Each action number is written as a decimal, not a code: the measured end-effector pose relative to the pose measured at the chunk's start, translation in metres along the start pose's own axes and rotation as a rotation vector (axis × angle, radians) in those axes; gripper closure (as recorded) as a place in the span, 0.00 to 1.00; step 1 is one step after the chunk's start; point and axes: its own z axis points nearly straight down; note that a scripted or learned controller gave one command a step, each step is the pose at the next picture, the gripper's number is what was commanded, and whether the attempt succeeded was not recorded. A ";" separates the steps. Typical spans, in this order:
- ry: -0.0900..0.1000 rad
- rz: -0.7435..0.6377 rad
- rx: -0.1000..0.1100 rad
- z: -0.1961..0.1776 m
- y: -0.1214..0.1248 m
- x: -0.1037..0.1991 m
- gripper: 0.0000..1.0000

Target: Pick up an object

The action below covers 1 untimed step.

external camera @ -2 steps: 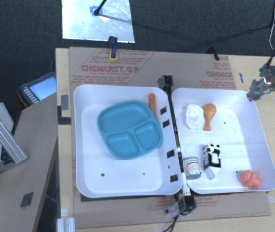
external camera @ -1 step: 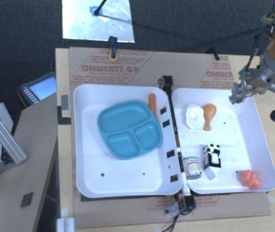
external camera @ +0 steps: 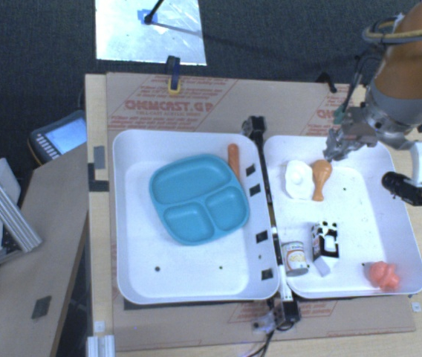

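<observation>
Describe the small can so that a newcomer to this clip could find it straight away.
Start at the right bin and follow its left wall toward the near edge. The can stands there beside a black-and-white toy. It is the one metal cylinder, with a printed label.

Table with a board and two bins

A printed cardboard sheet (external camera: 196, 99) covers the table (external camera: 96, 125); on the sheet sit two shallow white bins, the left bin (external camera: 133, 266) and the right bin (external camera: 400, 236), side by side and touching along a black joint.
</observation>
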 end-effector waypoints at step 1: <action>0.000 0.001 0.001 0.016 0.007 0.051 1.00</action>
